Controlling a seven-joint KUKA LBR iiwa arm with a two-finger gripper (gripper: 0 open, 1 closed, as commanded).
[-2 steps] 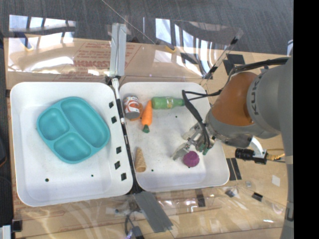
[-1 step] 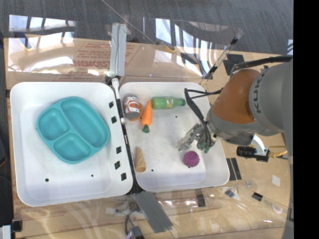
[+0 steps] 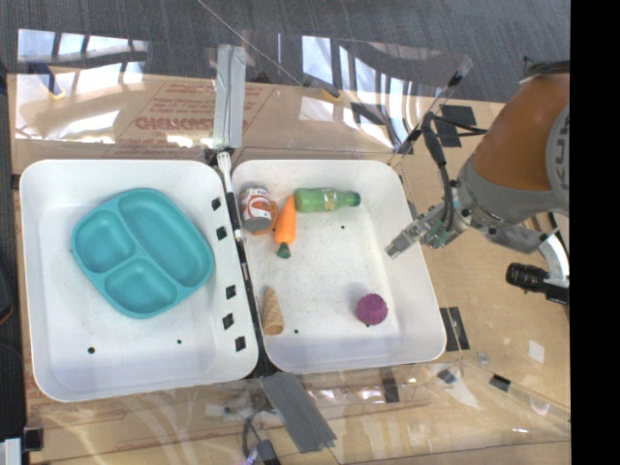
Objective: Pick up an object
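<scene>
Tabletop [image 3: 504, 356] of pale wood carries two shallow white plastic bins side by side; the right-hand bin [image 3: 412, 250] serves as landmark here. Left of it, the second white bin [image 3: 39, 260] holds a teal three-compartment plastic plate [image 3: 142, 250], lying flat, well apart from everything else. The grey arm with orange band [image 3: 528, 153] reaches in from beyond the landmark bin's right wall, its claw [image 3: 412, 236] hanging just over that wall's rim, tilted toward the bin floor; nothing sits between its tips, and whether the tips are spread or pressed together cannot be told at this size. Inside the landmark bin: a green plastic bottle [image 3: 326, 200] lying on its side near the far wall; an orange toy carrot [image 3: 284, 226] just beside it toward the left wall, touching or nearly touching a small red-and-white can [image 3: 256, 208] in the far-left corner; a tan cone-shaped piece [image 3: 272, 311] against the left wall near the front; a small purple ball [image 3: 371, 308] toward the front right, standing alone. Step in hand looks like the approach, no pick yet made. The purple ball is nearest the claw with open floor all round it; next move calls for swinging inward off the rim, then descending. The can–carrot–bottle cluster leaves little room for the tips; the cone hugs the wall.
</scene>
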